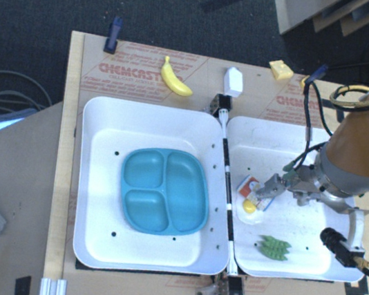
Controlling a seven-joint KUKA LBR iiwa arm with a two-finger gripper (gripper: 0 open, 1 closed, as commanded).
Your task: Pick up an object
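Observation:
In the right bin, my gripper reaches in from the right and hangs low over its left part. Just left of the tip lies a small red and white item. Below the tip a small yellow piece rests on a flat white round thing. A green leafy toy lies nearer the bin's front edge, apart from the gripper. I see nothing held in the gripper.
The left bin holds a blue divided plate. Behind the bins on the board lie a yellow banana, a white block, a yellow wedge and a blue clip.

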